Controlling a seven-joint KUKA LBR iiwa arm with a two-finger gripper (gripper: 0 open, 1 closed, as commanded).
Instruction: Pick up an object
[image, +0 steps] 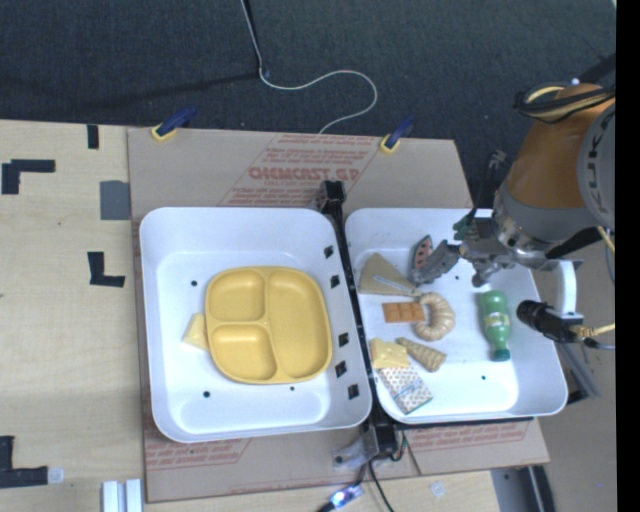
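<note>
While the gripper (447, 258) is hanging over the right bin (530, 395), grip state unclear, it is risking bumping the croissant (436, 314) or bottle (493, 322).

A robotics lab: taped cardboard (300, 170) clamped under two white bins (160, 300), loose cable (320, 85) on dark carpet (120, 50).
</note>
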